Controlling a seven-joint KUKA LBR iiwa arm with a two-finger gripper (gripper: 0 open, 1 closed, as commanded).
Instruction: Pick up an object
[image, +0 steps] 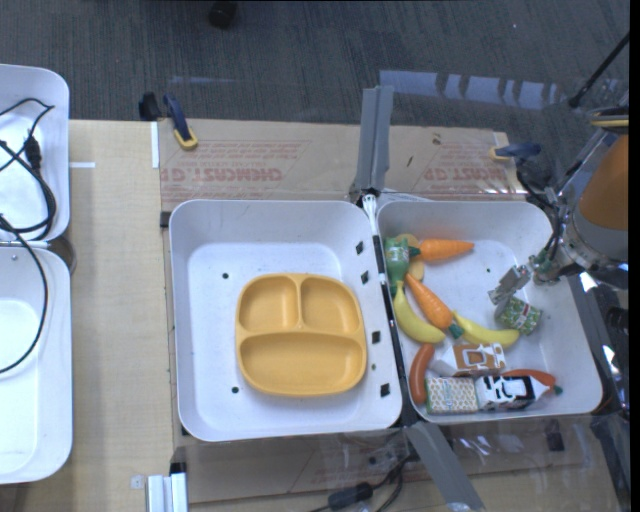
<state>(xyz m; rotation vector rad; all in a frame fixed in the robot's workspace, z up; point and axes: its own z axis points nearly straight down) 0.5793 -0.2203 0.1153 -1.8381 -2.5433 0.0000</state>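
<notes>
1. You see the gripper (512, 283) at the right of the frame, low over the right bin (585, 345), with the arm (600, 200) coming in from the right edge (orange band visible there).
2. You cannot tell whether its fingers are spread or pressed together; the metal tip is too small and cluttered to read.
3. Just below the gripper in the frame lies a small green packet (520, 315), touching or nearly touching the tip; whether it is gripped is unclear.
4. Look to the left part of the right bin for the toy food: an orange carrot (445, 249) at the top, a green piece (398, 255) beside it, a second carrot (430, 303) lying slantwise across a yellow banana (415, 320), and another banana (485, 332) toward the middle.
5. Along the bin's lower edge you find a red sausage-like piece (420, 370), a speckled box (452, 394) and a white and black item (510, 388), close together.
6. The left bin (200, 320) holds a yellow divided plate (300, 335), lying flat in the middle.
7. Both bins sit on the cardboard-covered surface (260, 160).
</notes>
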